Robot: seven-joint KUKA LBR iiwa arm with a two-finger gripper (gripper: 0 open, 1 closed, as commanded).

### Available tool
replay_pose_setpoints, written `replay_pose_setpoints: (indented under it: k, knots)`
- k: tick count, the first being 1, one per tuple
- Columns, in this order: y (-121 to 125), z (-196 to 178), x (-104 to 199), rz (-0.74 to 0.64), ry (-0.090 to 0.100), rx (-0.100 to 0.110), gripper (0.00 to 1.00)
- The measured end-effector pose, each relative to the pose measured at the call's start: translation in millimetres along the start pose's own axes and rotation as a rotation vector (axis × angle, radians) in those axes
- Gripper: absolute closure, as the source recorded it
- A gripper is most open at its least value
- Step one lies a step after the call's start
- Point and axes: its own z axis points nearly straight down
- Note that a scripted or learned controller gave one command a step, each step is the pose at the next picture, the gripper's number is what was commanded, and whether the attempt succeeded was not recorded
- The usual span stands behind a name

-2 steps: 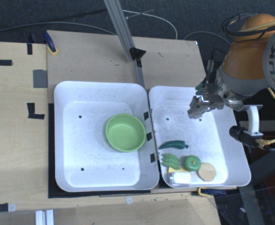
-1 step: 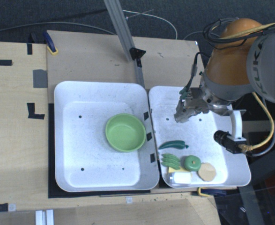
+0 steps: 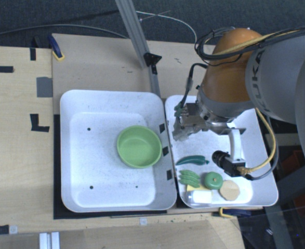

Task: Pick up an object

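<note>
The tool (image 3: 186,127) is seen over the right shallow white bin (image 3: 264,191); its opening cannot be told. Just below it lies a dark green curved plastic pepper (image 3: 193,161), judged light, stiff and slippery, best taken across its slim middle.

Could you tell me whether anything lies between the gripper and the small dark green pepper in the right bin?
Nothing visible does. The gripper hangs above bare white floor of the right bin, and the small dark green pepper lies just below it in the camera view, uncovered.
</note>
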Motion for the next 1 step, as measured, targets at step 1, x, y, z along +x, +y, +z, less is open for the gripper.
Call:
replay_pose_setpoints:
  k: [1]
  knots:
    - [-8.5,18.4,51.6,0.000,0.000,0.000,1.00]
